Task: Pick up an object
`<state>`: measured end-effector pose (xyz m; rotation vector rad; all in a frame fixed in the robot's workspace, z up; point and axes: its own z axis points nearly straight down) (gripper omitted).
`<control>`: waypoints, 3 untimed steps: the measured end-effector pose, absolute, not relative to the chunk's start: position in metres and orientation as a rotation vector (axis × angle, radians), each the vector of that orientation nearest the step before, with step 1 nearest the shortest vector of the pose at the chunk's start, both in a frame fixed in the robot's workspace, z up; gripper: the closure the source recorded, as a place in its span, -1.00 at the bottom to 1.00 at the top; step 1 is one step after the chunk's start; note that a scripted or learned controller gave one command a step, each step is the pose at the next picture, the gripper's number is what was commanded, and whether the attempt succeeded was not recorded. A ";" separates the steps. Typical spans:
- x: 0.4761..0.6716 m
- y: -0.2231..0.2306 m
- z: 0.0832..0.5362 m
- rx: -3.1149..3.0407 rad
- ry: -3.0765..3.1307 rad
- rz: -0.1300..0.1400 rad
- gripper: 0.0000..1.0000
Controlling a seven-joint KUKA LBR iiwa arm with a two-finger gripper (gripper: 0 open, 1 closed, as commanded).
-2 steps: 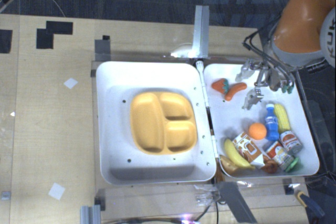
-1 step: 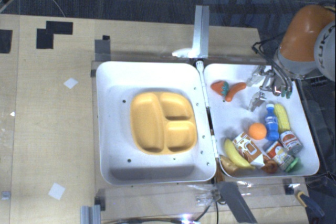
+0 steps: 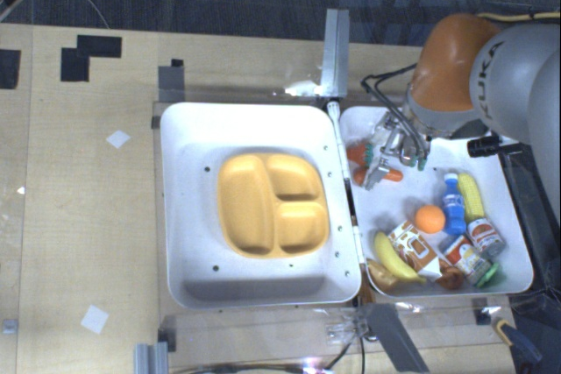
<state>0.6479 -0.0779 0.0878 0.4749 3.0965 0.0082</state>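
I see the gripper (image 3: 386, 160) low over the far left corner of the right bin (image 3: 517, 276), beside the divider wall. A small red-orange toy piece (image 3: 357, 157) lies touching it. I cannot tell how the claw stands. I judge the piece light, stiff and smooth, likely to slip; I would pinch across its narrow middle.

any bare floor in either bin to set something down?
Left white bin: bare strip all round the yellow three-section plastic tray, widest along the near wall. Right white bin: bare patch between gripper and orange ball; near edge crowded around the banana and packets.
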 end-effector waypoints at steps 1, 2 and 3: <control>0.649 -0.121 0.093 0.692 3.057 0.002 -1.00; 0.634 -0.090 0.088 0.642 3.066 0.003 -1.00; 0.661 -0.128 0.088 0.684 3.072 0.003 -1.00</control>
